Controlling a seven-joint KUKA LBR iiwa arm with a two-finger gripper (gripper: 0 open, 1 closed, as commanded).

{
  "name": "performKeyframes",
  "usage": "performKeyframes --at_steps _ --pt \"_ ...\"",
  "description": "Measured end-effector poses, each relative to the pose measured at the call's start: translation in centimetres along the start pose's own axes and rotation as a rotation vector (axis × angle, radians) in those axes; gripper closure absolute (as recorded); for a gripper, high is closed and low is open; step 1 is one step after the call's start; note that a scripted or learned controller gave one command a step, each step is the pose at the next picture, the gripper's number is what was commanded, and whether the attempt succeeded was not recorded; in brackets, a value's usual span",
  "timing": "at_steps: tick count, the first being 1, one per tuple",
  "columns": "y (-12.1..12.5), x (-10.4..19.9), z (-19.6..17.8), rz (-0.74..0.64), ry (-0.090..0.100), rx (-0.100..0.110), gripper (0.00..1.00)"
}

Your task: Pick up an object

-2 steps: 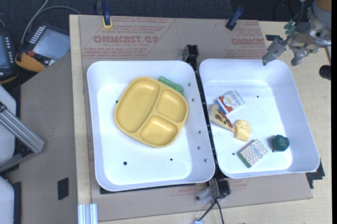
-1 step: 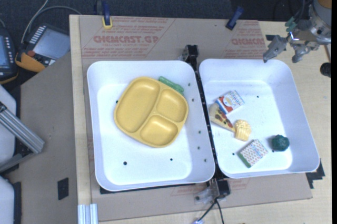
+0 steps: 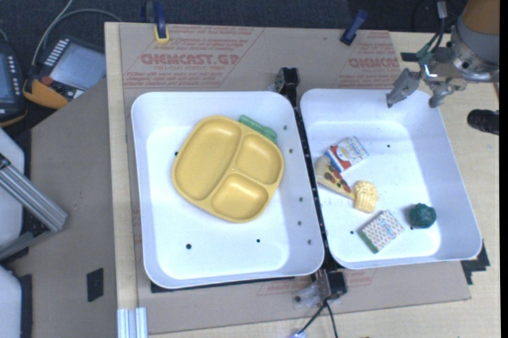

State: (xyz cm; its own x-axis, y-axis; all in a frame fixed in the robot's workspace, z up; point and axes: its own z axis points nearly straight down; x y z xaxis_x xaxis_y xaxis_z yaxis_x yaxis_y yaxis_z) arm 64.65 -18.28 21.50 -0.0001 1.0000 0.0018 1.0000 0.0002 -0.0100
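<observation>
- In the camera view, you see the gripper (image 3: 418, 89) hanging over the far right corner of the right bin (image 3: 452, 170), its two fingers spread apart with nothing between them.
- You have four loose things in that right bin, all well apart from the gripper and nearer the camera than it is.
- Closest to the gripper is one small red, white and blue packet (image 3: 347, 151), lying below and to its left, toward the bin's middle; its long axis runs at a slant, rising toward the right.
- Just beside that packet, on its near left, lies one yellow wedge-shaped packet (image 3: 333, 178), its long axis slanting down toward the right.
- Touching the wedge's lower end is one pale yellow knobbly piece (image 3: 365, 195), like a short bit of corn, with its long axis close to upright in the picture.
- One flat checked sponge (image 3: 382, 230) with a green edge lies near the bin's near rim, tilted, its long axis rising toward the right.
- One small dark green round lump (image 3: 421, 215) sits just right of the sponge; you cannot give it a heading.
- In the left bin (image 3: 151, 193) you see one yellow three-part plate (image 3: 228, 168), with one flat green thing (image 3: 258, 127) poking out from under its far edge.
</observation>
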Motion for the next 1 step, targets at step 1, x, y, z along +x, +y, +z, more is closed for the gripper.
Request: performKeyframes --at_steps 1 --pt "0.38 0.48 4.81 -0.002 0.001 0.000 0.00"
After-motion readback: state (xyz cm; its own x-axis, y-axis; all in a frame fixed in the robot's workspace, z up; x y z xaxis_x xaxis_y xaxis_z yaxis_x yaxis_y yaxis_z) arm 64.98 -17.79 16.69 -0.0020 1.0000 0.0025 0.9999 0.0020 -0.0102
